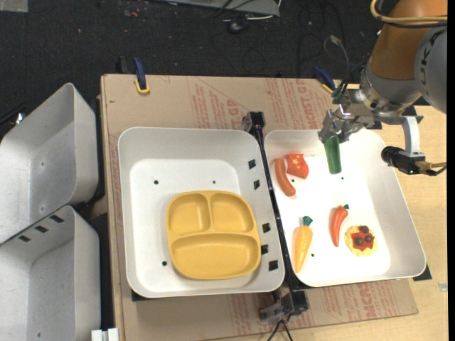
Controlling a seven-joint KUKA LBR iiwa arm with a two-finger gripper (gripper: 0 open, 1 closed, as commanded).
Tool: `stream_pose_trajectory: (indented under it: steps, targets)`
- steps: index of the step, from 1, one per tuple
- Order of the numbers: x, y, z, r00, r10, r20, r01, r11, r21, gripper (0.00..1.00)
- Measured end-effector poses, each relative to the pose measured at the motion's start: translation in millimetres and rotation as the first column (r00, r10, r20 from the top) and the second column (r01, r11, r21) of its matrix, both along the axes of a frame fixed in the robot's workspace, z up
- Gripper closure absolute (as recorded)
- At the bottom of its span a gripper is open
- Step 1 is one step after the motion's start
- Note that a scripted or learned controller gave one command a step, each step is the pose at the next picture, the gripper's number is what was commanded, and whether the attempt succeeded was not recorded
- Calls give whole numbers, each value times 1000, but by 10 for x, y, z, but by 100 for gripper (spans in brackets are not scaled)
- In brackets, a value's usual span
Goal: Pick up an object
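The gripper sits over the far part of the right bin, and a green cucumber hangs from it: the upper end of the piece sits between the fingers, so the gripper is closed on it, and the body points almost straight down with a slight lean. Judged step: the lift of a piece already taken. To do it well, the arm should rise straight and slowly, without swing, since the hold is at one end only and the long body below can pivot or slide out; clearance from the bin's far wall should be kept. Whether the lower end is clear of the bin floor cannot be told from this slant. The cucumber is a short, smooth, dark green cylinder with rounded ends, apparently a toy, likely light and rigid, with a slick skin that gives little friction. Other items in the same bin lie well apart from it: tomato, sausage, carrot, chili, tart. The left bin holds a yellow plate
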State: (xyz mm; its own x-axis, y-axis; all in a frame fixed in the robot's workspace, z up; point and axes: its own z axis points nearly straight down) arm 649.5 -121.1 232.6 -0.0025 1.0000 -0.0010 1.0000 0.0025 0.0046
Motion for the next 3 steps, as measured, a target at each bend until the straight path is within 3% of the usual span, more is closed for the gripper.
stream_pose_trajectory:
  steps: [3]
  targets:
    - [-740,1312,-252,1000,3,-8,-3,1000,2,100]
